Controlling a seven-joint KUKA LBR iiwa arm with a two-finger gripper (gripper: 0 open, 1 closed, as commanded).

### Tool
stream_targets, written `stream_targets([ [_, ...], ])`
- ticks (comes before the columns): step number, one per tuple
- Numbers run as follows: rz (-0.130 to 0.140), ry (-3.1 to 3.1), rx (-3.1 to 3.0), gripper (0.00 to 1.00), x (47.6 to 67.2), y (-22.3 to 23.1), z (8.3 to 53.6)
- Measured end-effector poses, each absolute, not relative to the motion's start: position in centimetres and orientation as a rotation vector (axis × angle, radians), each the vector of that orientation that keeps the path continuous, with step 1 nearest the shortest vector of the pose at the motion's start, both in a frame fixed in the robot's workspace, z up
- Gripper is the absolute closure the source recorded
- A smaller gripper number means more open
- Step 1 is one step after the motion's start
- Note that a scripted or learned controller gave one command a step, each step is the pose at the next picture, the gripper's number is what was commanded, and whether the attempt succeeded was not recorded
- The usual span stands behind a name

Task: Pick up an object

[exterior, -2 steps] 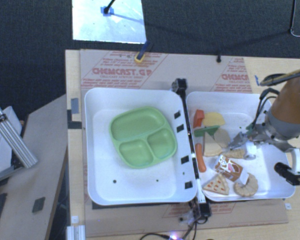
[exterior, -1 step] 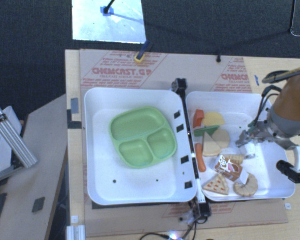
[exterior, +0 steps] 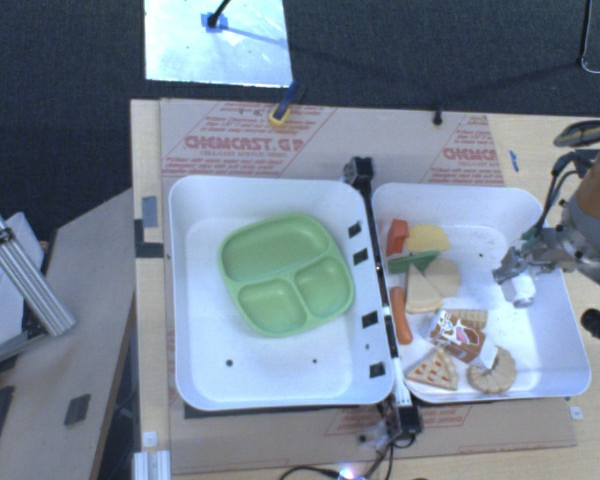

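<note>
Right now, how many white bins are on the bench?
2. The left bin holds a green divided plate; the right bin holds the toy food pieces, with the gripper over it.

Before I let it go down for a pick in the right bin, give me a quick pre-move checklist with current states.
1. Gripper over the right bin: ok, it is above the bin's bare right part.
2. Gripper carrying nothing: cannot tell, too small and blurred.
3. Target under the gripper: not ok, the toy food sits in the bin's left half, apart from it.
4. Pieces separated for a clean pick: not ok, several touch or overlap.
5. Green tray out of the way: ok, it is in the left bin.
</note>
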State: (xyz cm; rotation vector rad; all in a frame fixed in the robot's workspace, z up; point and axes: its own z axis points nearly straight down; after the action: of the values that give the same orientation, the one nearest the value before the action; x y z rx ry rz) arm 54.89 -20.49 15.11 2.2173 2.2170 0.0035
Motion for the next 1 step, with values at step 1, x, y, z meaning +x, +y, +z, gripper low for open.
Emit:
stream_targets([
  [1,0.005,2.221,2.211,1.0,54.64,-20.56,21.49],
])
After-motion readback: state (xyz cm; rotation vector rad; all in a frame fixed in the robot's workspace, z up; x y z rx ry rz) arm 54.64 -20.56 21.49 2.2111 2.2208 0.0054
